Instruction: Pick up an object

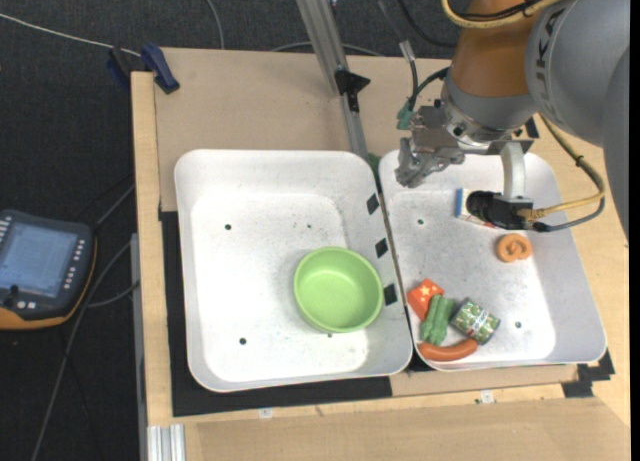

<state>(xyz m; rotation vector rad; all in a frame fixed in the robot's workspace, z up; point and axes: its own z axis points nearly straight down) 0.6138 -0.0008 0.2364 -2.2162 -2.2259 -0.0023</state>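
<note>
My gripper (412, 171) hangs over the back left corner of the right bin (560, 299), with nothing visibly in it. In that bin an orange round piece (513, 248) lies to the right of the middle. Near the front edge a cluster lies together: a red piece (424, 295), a green vegetable (436, 319), a small green can (474, 320) and an orange-red sausage (447, 351). All of these sit well in front of the gripper. A light green bowl (338, 289) stands upright in the left bin (200, 179), near its front right corner.
A slanted metal pole (325, 39) rises from the bench behind the bins, close to the gripper's left. The divide between the bins carries black clips (380, 246). A handheld pendant (40, 264) lies off the bench at far left.
</note>
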